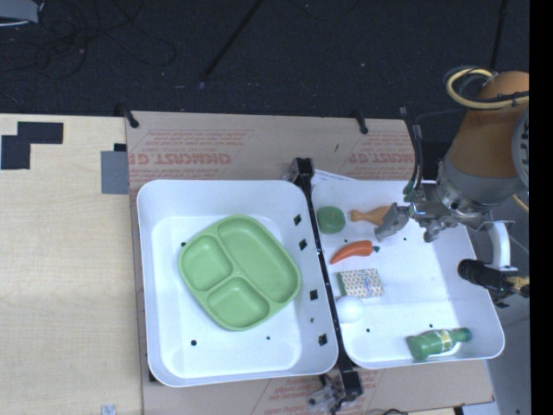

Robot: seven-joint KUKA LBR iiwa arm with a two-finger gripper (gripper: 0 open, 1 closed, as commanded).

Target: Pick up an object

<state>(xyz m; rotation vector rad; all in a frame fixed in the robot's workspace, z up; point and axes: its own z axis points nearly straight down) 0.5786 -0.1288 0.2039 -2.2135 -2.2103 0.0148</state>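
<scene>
1. The orange carrot-like toy (373,215) lies in the far part of the right bin (449,301), just left of the gripper (399,219) — whether they touch is unclear.
2. Whether the gripper's fingers are open or closed cannot be told from this view.
3. Just left of that toy sits a round green piece (331,220); nearer lies a red-orange pepper (352,251), then a small patterned packet (360,283) and a white ball (349,309).
4. A green bottle (438,341) lies on its side at the bin's near right.
5. The left bin (164,335) holds a green divided plate (238,271) — three compartments.
</scene>
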